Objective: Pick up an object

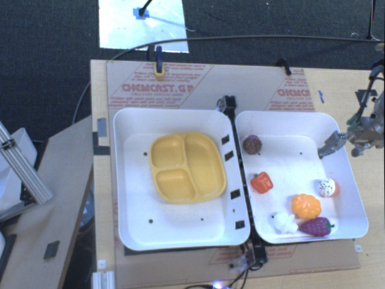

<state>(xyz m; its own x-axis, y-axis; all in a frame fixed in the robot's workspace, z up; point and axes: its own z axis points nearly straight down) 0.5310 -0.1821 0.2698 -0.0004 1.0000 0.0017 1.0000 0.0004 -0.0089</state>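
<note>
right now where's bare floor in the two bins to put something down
Left bin: only a bare strip around the yellow divided plate. Right bin: the middle is free, between the brown ball, red pepper and spotted egg. Its near edge is crowded: orange pumpkin, white toy, purple grapes.

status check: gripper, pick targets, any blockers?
Gripper above right bin's right rim, holding nothing. Toys untouched in bin: orange pumpkin and purple grapes nearest front. No blockers seen.
</note>
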